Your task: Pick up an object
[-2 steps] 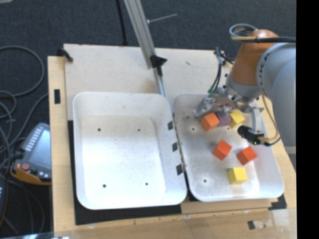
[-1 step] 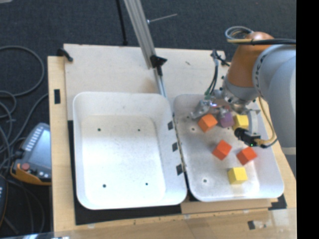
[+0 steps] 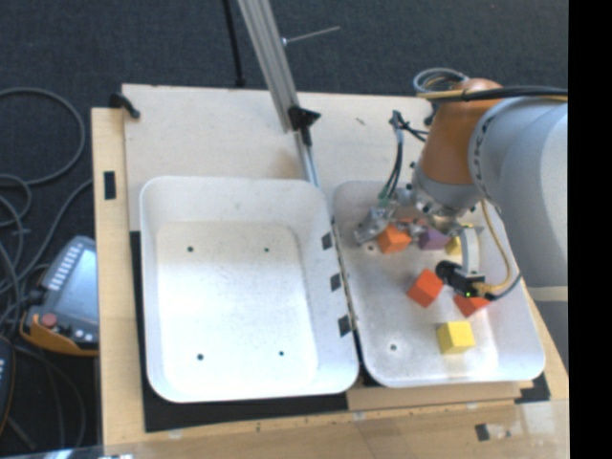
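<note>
low in the right bin, jaws seemingly pinch an orange block; yellow cube lies apart.

A slanted aluminium rail runs from the top centre of the frame down to a black clamp at the back of the wooden bench. At the left edge, on the dark carpet, lies a grey and orange handheld pendant. Black cables loop above it in the left part of the frame.
</note>
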Tool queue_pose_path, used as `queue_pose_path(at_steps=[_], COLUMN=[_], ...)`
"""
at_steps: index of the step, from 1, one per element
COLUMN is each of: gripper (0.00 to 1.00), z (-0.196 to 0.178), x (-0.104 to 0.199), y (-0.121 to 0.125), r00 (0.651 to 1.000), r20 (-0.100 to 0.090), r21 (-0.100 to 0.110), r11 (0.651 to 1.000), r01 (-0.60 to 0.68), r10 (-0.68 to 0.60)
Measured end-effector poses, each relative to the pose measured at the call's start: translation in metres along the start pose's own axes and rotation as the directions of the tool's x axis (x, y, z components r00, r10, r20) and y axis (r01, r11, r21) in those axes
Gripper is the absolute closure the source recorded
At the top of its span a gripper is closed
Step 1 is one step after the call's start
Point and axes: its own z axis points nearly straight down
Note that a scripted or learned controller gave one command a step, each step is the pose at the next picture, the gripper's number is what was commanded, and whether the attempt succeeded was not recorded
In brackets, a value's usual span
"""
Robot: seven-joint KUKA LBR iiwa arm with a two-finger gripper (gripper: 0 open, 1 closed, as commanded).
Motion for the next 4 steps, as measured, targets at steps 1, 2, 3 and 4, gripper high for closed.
queue_pose_path(at_steps=[1,2,3,4], gripper=[1.00,1.00,1.00,1.00], z=[-0.012,-0.104,-0.188,-0.144], x=[-0.002,0.054,0.022,0.081], y=[0.001,-0.044,-0.029,-0.062], r00=[1.000,1.000,1.000,1.000], r20=[-0.001,-0.004,0.000,-0.005], r21=[-0.003,-0.005,-0.007,0.007], r11=[1.000,1.000,1.000,1.000], r01=[-0.004,0.003,-0.004,0.003], r10=[0.004,-0.003,0.004,-0.003])
